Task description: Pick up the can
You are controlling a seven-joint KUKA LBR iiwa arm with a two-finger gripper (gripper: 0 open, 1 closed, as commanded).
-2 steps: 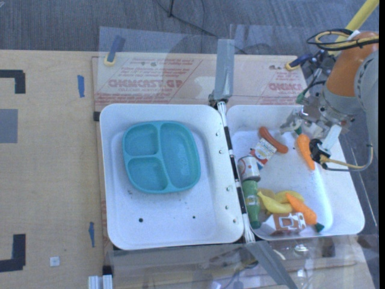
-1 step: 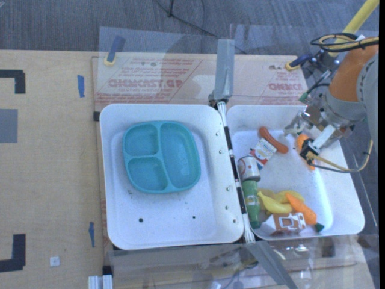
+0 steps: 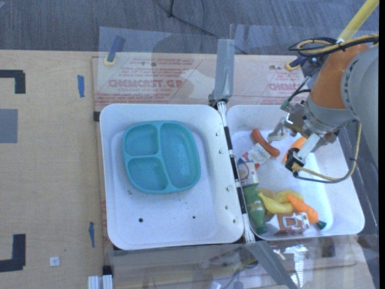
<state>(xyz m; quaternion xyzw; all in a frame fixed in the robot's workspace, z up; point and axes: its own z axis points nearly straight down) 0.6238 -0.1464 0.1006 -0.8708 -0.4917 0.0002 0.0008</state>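
**Claw over the right bin, can by the dividing wall**

The grey arm with the orange band reaches in from the right. It holds the claw over the rear half of the right shallow white bin. From this slant I cannot tell whether the claw is wide or narrow.

The small can with a white and red label rests against the left wall of that bin, about midway along it and apart from the claw. Just behind the can are a crumpled white and red packet and a reddish-brown sausage; the sausage is the nearer of the two to the claw.

In front of the can, a green bottle lies along the same wall. Beside it are a yellow banana, an orange carrot and a small brown and white carton.

The left shallow white bin holds a teal plastic plate with three compartments, lying flat. Both bins stand side by side on the tan desk.
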